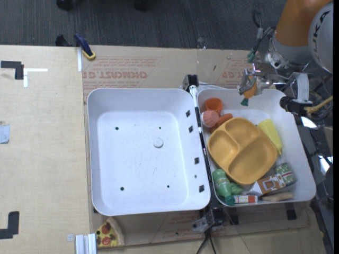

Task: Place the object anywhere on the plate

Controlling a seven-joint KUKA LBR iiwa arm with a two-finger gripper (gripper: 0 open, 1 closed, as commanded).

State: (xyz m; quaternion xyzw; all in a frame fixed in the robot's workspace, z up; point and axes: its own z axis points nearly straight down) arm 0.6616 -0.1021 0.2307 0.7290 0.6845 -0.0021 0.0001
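**A:** You want the object first. Look at the claw, above the far edge of the right bin. A small orange piece with a dark teal tip sits between its fingers, so the claw is closed on it and has it lifted clear of the bin. The piece is too small for you to name it.

**B:** And the plate?

**A:** The plate is mustard yellow and rounded, split into three compartments, and it lies tilted in the middle of the right bin. Nothing lies in its compartments. The held piece hangs well apart from it, toward the far edge.

**B:** What else do you see around the plate?

**A:** By its far left rim you have an orange cup, a pink-orange ball and a reddish-orange stick touching the plate's edge. A yellow item lies along its right rim. At the near edge sit a green bottle and some small printed cartons.

**B:** Anything you cannot make out?

**A:** The plate covers part of the cartons and the bottle. The arm is cut off at the top right corner. The left bin holds just a small pale disc. A pizza-slice toy lies on the worktop by that bin's near left corner.
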